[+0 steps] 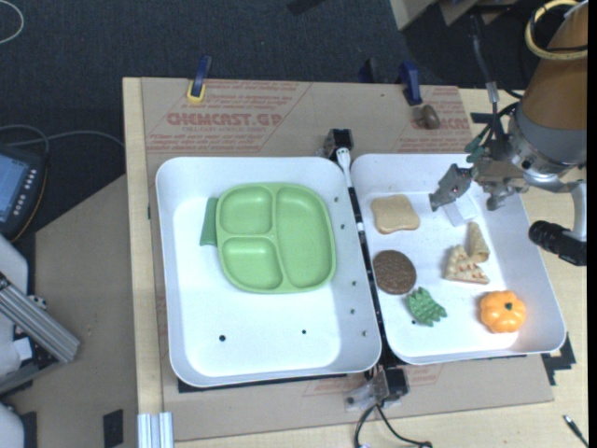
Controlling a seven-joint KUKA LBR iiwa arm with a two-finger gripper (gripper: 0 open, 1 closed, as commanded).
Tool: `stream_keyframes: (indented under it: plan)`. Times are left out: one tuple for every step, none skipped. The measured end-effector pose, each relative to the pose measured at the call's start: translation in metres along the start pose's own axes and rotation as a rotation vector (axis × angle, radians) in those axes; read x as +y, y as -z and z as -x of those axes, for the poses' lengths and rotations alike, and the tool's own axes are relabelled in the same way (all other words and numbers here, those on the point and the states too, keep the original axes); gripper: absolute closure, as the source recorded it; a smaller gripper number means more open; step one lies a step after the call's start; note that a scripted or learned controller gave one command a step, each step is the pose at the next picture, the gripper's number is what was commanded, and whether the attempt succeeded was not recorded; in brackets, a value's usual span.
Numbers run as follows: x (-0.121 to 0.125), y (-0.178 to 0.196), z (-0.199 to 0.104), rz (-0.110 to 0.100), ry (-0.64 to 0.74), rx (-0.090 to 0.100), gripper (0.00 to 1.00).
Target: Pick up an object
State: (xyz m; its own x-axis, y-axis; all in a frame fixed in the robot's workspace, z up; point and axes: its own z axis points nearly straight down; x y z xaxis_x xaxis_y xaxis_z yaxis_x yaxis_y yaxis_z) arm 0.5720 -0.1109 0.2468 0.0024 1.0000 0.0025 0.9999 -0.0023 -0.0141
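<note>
The surface [280, 110] is a brown board with red lettering, clamped at its far edge, and it carries two shallow white bins side by side. The left bin [187, 325] holds a green divided plate [276, 236] with three compartments, lying toward the bin's 12 o'clock half; a darker green edge peeks out from under the plate at its 9 o'clock side.

The right bin [536, 287] holds the small things. The grey arm [560, 110], with its orange band, comes in from 3 o'clock and hangs over that bin's far corner, toward 1 o'clock. Its gripper [455, 194] points toward 9 o'clock above the bin floor; from where I stand I cannot tell how its jaws are set, and I see nothing between them.

Just toward 8 o'clock of the gripper lies a tan slice of toy bread [395, 214], near the bin's 10 o'clock part. An orange toy pumpkin [503, 311] sits at the bin's 5 o'clock corner. A round brown cookie [395, 272] lies at 6 o'clock of the bread, close to the wall shared by the bins. A pale pizza-like wedge [466, 267] lies near the bin's middle, touching a small beige roll [478, 241] at its 1 o'clock. A small green leafy piece [426, 306] lies at 5 o'clock of the cookie, just beside it.
</note>
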Motion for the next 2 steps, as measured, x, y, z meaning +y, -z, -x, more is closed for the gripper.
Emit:
stream_keyframes:
  plan:
    - [0.002, 0.007, 0.000, 0.013, 0.003, -0.002, 0.00]
    - [0.007, -0.055, 0.004, 0.006, 0.001, -0.001, 0.00]
